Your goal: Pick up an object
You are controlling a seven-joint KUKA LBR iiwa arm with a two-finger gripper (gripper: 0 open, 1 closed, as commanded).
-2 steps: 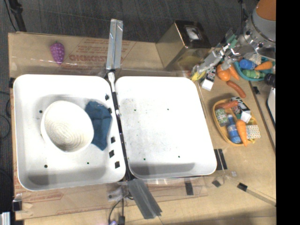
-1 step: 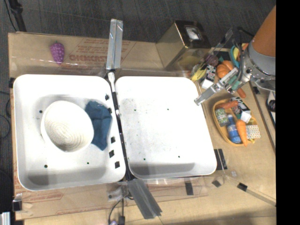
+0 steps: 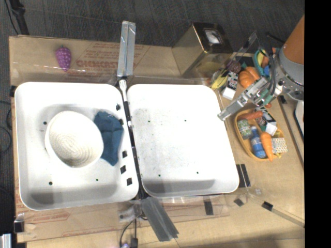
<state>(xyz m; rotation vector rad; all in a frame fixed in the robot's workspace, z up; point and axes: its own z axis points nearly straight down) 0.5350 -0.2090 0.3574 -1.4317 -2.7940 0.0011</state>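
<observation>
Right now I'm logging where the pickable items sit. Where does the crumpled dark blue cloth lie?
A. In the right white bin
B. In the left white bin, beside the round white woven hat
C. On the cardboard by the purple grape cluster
B: the crumpled dark blue cloth lies in the left white bin, against the round white woven hat.

Hat [image 3: 75, 137] and cloth [image 3: 110, 135] side by side in left bin [image 3: 31, 190].

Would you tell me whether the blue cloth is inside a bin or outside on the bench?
Inside. The blue cloth lies crumpled on the floor of the left bin, against the right side of the white woven hat.
</observation>
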